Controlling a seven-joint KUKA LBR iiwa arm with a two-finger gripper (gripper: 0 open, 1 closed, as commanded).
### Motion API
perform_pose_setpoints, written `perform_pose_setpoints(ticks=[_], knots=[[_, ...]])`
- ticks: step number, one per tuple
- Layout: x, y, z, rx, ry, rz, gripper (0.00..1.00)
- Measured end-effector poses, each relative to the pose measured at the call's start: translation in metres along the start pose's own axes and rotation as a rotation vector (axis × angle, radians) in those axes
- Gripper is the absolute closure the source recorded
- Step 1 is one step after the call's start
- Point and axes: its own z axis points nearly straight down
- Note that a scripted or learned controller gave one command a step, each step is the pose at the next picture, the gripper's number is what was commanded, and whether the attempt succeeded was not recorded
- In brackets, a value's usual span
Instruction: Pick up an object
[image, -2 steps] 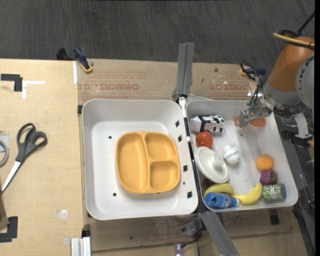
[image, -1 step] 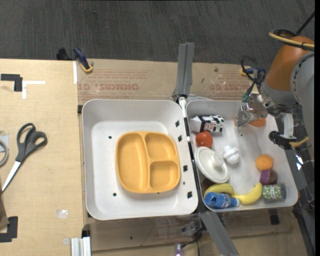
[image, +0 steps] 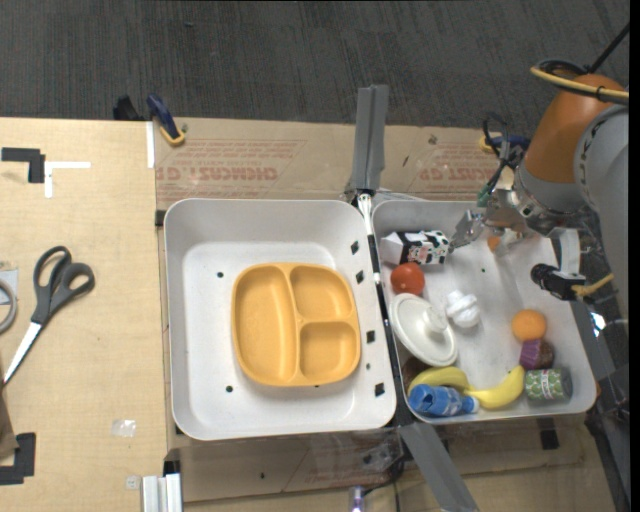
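My gripper (image: 474, 228) hangs over the far part of the right bin (image: 500, 270), just right of a small black-and-white box (image: 425, 247). A small orange bit (image: 493, 241) lies right under it, partly hidden. Below the box sits a red tomato (image: 407, 278). A white round lid (image: 423, 332) and a small white lump (image: 462, 308) lie mid-bin. An orange (image: 529, 325), a purple piece (image: 537, 353) and a green can (image: 547, 384) line the right side. A banana (image: 485, 390) and a blue bottle (image: 440, 402) lie at the near edge.
The left bin (image: 190, 300) holds an orange divided plate (image: 296, 324). Scissors (image: 48, 295) lie on the bench at far left. A blue clip (image: 165, 118) sits at the back. A grey divider bar (image: 370, 140) rises between the bins.
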Motion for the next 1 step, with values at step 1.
perform_pose_setpoints(ticks=[1], knots=[[-0.0288, -0.0417, 0.0025, -0.001, -0.013, -0.106, 0.0]])
